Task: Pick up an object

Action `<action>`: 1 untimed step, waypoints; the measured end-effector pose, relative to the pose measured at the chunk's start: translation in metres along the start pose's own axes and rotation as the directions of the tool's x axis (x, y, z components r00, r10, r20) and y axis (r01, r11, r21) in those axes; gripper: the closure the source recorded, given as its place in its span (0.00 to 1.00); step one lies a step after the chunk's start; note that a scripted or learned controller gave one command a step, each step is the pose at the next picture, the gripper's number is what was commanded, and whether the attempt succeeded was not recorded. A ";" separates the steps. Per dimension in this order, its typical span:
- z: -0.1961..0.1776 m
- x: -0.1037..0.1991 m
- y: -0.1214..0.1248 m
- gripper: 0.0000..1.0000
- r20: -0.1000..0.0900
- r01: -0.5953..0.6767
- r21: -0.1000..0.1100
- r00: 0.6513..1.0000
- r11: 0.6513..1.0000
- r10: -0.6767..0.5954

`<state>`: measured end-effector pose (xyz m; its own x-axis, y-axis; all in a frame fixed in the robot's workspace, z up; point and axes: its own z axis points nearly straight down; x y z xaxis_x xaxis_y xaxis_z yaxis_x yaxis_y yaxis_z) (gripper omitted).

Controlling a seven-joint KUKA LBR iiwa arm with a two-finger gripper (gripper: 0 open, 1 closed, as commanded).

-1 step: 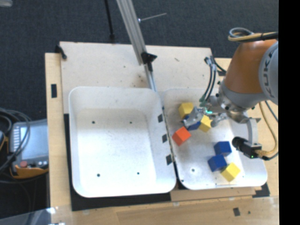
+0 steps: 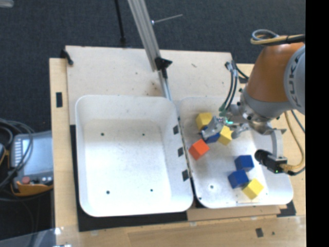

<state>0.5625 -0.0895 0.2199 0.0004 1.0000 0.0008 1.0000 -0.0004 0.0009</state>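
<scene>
i have the gripper [image 2: 215, 129] low among cubes at three o'clock; grip unreadable, nothing lifted yet.

The grey arm [image 2: 295, 81] wears a broad orange band [image 2: 270, 81], with green and black cables [image 2: 232, 86] alongside and a metallic claw [image 2: 220, 125].

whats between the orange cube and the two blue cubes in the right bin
Bare white bin floor separates the orange cube from the blue cubes, in the camera view.
</scene>
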 end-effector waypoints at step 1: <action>0.044 -0.004 -0.005 0.00 0.002 -0.002 0.006 1.000 1.000 0.002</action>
<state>0.5574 -0.0935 0.1764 0.0020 1.0000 -0.0012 1.0000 -0.0020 -0.0048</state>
